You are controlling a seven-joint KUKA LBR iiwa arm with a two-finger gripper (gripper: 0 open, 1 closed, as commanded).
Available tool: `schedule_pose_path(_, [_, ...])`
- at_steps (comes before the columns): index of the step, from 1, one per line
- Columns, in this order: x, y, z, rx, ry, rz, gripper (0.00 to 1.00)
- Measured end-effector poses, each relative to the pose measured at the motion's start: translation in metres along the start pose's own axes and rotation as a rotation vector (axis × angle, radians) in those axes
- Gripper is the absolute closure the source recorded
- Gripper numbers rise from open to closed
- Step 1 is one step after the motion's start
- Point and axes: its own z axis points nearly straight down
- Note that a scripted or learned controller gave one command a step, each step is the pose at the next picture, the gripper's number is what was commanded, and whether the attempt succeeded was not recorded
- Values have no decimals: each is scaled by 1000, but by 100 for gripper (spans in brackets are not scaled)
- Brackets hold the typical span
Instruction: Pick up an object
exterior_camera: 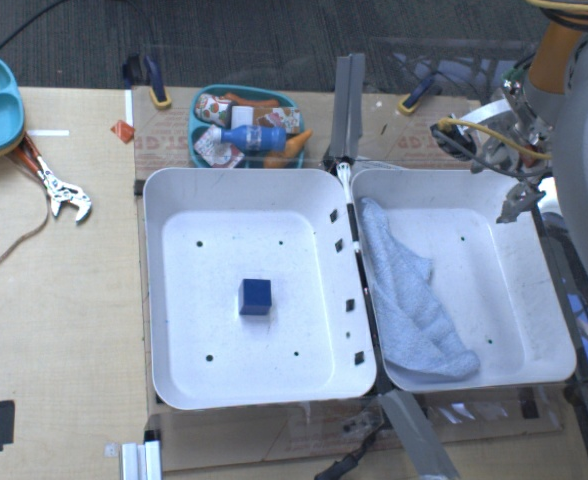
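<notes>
Pincer (pixel 519 200) parked at the far right rim of the right bin (pixel 534 368), hanging off the grey arm (pixel 584 118) with its orange band; whether spread or pinched cannot be told, too small and tangled among cables. Nothing visibly between its tips. Judged as the very start of the pick: approach not yet begun, no target closed on.

Likeliest target, the blue cube (pixel 256 296), sitting alone on the floor of the left bin (pixel 164 268), well away to the pincer's left and across the divider between the bins. Nearer, just left and below the pincer, a pale blue cloth (pixel 414 303) lying crumpled along the right bin's left wall.

Next move, as a judgement: swing left over the divider, centre above the cube, descend straight with tips spread wide enough to straddle it. For the cloth instead, a shorter reach and a pinch on a raised fold.

Hard to make out: the pincer tips, blurred against clutter; the arm cut off by the frame's edge; anything beneath the cloth's folds hidden.
</notes>
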Motion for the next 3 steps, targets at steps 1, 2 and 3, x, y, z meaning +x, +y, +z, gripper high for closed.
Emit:
schedule_pose_path(1, [-95, -18, 122, 3, -3, -125, 0])
schedule_pose_path(2, [-148, 53, -39, 2, -3, 3, 0])
schedule_pose_path(3, [-173, 40, 132, 13, 4, -1, 0])
